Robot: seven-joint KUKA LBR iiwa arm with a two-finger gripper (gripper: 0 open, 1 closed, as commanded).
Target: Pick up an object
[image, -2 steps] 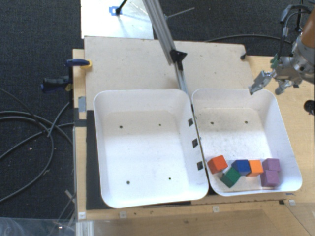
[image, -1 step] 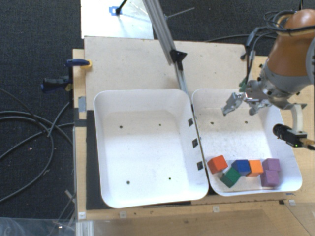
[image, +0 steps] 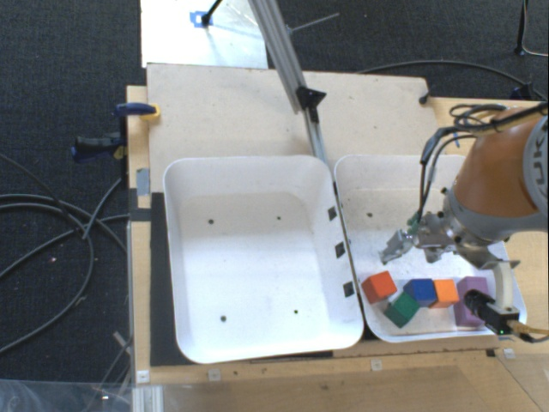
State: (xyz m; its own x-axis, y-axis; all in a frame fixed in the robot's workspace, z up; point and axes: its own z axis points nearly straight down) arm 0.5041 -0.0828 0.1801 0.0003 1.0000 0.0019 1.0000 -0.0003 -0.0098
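- Nearest the camera: the counter (image: pixel 257 372) front edge, with the blocks in a tight row along the near wall of the right bin (image: pixel 377 187).
- Left bin (image: pixel 249 178): nothing to pick there, so every candidate sits in the right bin.
- Red-orange block (image: pixel 378 286) is leftmost, close to the wall between the bins. Risk: a finger coming down on that side hits the wall instead of clearing the block.
- Green block (image: pixel 401 310) sits just beside the red-orange one and against the near rim. Risk: no room for a finger on the rim side.
- Blue block (image: pixel 421 291) and orange block (image: pixel 446 293) look to be touching. Risk: the gripper straddles both, or pushes one and the row shifts.
- Purple block (image: pixel 471 301) is rightmost, partly under the arm's hardware; its true edges are hard to judge.
- Gripper (image: pixel 403 245) hangs above the bin floor, just left of and behind the row, with nothing seen between its fingers. Can't tell from this view whether they stand apart or together.
- Judgement: the red-orange block is the nearest target, and the approach needs to be offset from the dividing wall.
- Cable loops (image: pixel 446 140) on the wrist ride near the bin's far side; a snag looks possible on a deep reach.
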